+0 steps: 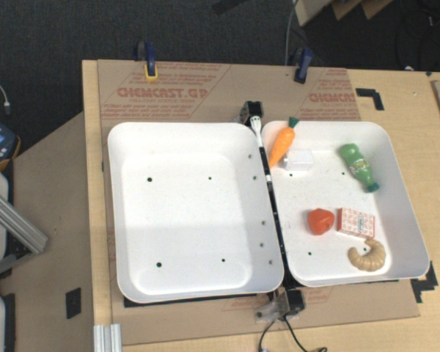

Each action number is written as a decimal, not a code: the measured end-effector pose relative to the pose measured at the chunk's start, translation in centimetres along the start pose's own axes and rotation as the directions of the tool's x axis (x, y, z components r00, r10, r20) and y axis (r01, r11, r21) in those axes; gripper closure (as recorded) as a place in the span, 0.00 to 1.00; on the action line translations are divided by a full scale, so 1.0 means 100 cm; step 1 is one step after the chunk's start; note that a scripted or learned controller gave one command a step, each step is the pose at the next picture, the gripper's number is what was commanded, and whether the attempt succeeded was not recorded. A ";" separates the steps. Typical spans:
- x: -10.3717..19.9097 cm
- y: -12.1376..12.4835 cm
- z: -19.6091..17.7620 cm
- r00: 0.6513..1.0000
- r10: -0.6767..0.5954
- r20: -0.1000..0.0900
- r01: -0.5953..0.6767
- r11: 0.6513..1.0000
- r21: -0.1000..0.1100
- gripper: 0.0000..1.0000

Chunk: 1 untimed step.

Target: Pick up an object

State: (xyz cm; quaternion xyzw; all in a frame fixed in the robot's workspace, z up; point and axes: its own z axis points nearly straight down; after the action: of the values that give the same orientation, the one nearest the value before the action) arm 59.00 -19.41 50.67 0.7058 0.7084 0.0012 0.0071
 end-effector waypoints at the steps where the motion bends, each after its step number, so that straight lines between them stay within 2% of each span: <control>1: 0.000 0.000 0.001 1.000 0.000 0.000 0.000 1.000 0.001 0.00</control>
State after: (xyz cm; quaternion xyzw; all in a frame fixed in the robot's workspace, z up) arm 59.00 -19.41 50.62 0.7059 0.7083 0.0009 0.0065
